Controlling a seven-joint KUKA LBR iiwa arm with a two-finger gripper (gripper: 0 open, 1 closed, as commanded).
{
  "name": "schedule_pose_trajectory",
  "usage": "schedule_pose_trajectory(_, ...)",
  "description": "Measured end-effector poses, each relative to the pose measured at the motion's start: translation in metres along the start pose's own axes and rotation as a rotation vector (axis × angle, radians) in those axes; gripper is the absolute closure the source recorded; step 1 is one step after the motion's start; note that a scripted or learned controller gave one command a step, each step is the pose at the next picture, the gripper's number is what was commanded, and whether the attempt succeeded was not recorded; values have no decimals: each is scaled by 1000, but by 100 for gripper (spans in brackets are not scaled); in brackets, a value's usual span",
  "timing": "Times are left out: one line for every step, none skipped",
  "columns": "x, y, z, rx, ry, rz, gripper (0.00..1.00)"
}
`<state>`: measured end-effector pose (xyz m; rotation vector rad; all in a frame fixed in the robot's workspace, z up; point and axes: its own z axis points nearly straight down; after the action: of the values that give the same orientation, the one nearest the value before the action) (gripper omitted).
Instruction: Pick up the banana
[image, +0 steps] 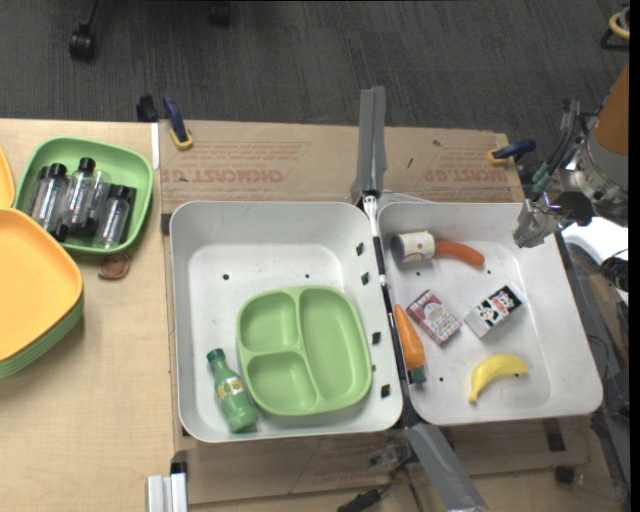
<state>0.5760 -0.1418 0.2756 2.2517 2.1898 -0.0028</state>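
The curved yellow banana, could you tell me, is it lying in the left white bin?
No, the curved yellow banana lies in the right white bin.

Two white bins (190, 300): smooth moulded plastic, slight sheen. Green divided tray (300, 350) in left bin: smooth plastic, soft gloss. Green bottle (231, 391): glossy plastic. Banana (495, 373) in right bin: smooth yellow plastic look, faint shine. Two carrots (408, 340): smooth orange plastic look. Small printed boxes (434, 317): card, semi-gloss. Sheet under bins (260, 165): matt brown cardboard, printed. Bench (70, 430): pale wood, matt. Orange plates (35, 290) far left: smooth plastic. Gripper (528, 228): grey metal, dull.
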Motion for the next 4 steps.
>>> schedule_pose_trajectory(61,45,26,2,0,117,100)
schedule_pose_trajectory(96,39,80,5,-1,219,100)
schedule_pose_trajectory(67,31,85,5,-1,637,100)
schedule_pose_trajectory(48,57,39,1,-1,323,100)
